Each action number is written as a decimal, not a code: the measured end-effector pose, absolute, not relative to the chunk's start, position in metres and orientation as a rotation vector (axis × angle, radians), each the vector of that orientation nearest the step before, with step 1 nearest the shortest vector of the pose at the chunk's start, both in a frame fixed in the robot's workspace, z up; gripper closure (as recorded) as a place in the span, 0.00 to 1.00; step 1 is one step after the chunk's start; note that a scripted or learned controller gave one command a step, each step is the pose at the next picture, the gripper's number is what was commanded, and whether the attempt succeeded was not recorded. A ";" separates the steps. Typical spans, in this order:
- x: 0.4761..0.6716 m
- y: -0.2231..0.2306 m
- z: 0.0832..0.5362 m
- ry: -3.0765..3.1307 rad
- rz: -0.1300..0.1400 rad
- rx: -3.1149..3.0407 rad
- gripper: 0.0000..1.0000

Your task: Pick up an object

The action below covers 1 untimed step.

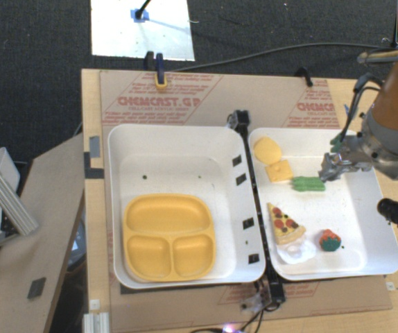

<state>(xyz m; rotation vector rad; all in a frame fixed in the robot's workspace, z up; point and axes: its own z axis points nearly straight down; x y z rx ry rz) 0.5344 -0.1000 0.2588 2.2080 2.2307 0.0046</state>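
Two white bins side by side on the bench. The left bin (185, 151) carries the biggest item, a yellow tray (170, 236) with three compartments, lying flat toward the near side. The right bin (365, 220) has the small pieces, and that is where the arm (396, 109) reaches in from the right, orange band showing above the wrist.

The gripper (329, 168) sits low over the right bin, just beside the right end of the green piece (308, 183). Whether it touches the piece, I cannot tell, and I cannot tell how the fingers stand; they are too small and dark here.

The green piece looks like the likely target: a short flat bar lying across the bin floor, clear of the walls. It reads as light, stiff plastic, perhaps a bit slick, so a pinch across its narrow width near the middle should hold best.

Around it: a pizza slice (285, 224) near the divider, two yellow blocks (272, 159) up top, and smallest of all, a red-and-green bit (330, 240) near the front.
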 end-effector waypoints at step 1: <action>0.552 -0.062 0.253 2.228 0.003 2.211 1.00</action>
